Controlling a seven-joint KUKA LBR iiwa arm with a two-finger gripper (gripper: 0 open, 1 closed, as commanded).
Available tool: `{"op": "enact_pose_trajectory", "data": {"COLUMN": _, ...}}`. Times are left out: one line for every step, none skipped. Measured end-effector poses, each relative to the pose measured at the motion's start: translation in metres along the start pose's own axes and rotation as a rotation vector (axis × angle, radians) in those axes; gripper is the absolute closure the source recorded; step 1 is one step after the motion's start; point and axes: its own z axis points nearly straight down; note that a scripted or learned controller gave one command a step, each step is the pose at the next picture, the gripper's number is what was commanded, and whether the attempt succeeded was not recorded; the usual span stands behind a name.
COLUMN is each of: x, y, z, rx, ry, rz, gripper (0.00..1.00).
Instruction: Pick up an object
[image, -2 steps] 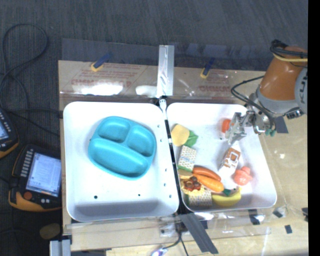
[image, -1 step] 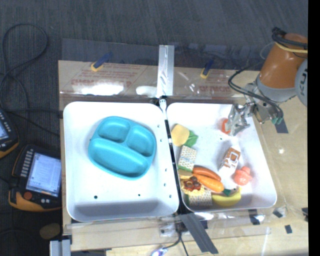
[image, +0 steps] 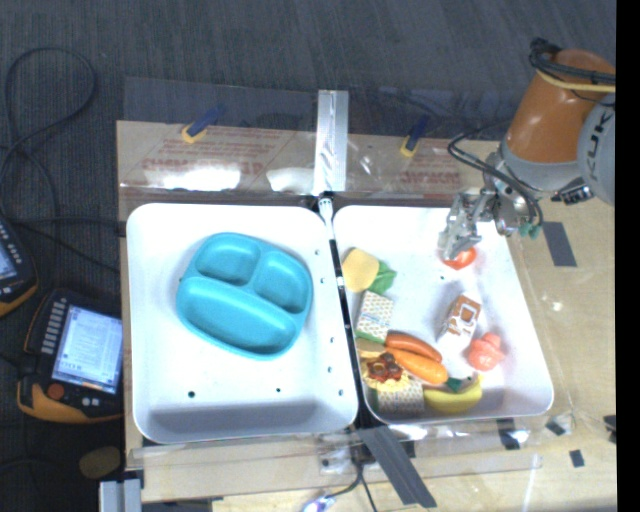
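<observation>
Camera view, gripper (image: 460, 240) directly over red object (image: 459, 259)

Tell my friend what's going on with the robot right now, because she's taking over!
Gripper: low in the right bin, directly over a small red object; a grasp cannot be confirmed.
Right bin also holds a banana, carrot, small carton, pink toy and other play food.
Left bin: blue divided plate.
Done: gripper is at the red object.
Left: confirm the grip and lift.
</observation>
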Motion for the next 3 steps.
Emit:
{"op": "enact_pose_trajectory", "data": {"x": 0.025, "y": -0.014, "z": -0.204, "rx": 0.002, "ry": 0.003, "rz": -0.122, "gripper": 1.0}}
{"op": "enact_pose_trajectory", "data": {"x": 0.023, "y": -0.032, "z": -0.285, "rx": -0.001, "ry": -0.001, "rz": -0.668, "gripper": 1.0}}
{"op": "enact_pose_trajectory", "data": {"x": 0.013, "y": -0.03, "z": -0.325, "rx": -0.002, "ry": -0.002, "rz": -1.039, "gripper": 1.0}}
